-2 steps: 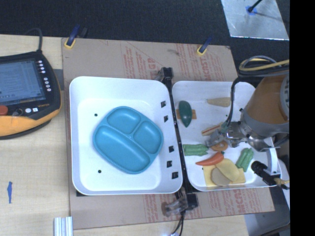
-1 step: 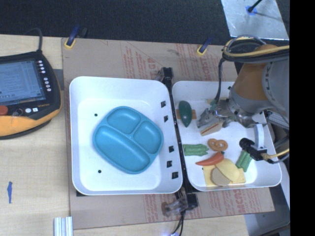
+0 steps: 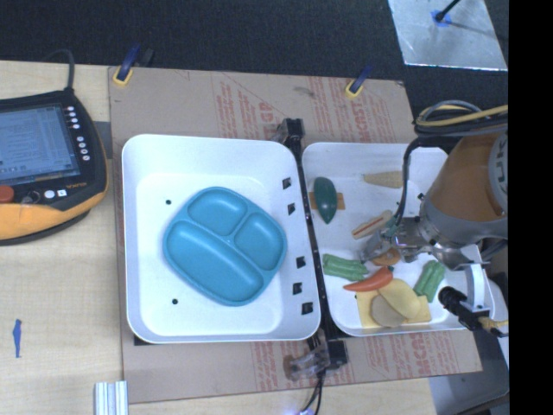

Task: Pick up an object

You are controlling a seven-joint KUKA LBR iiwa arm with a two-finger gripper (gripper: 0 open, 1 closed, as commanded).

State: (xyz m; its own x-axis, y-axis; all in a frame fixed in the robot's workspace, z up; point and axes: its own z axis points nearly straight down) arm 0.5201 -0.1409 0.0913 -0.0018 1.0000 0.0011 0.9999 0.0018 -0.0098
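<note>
**Gripper low in right bin, among toy food**

The gripper (image 3: 390, 247) sits amid the items in the right bin (image 3: 346, 158); finger state cannot be told. At its 6 o'clock a red pepper (image 3: 370, 280) lies with long axis 2-to-8 o'clock. Green bean (image 3: 344, 267) lies at 8 o'clock. The left bin (image 3: 143, 158) holds a blue plate (image 3: 225, 245) with open margins around.
</note>
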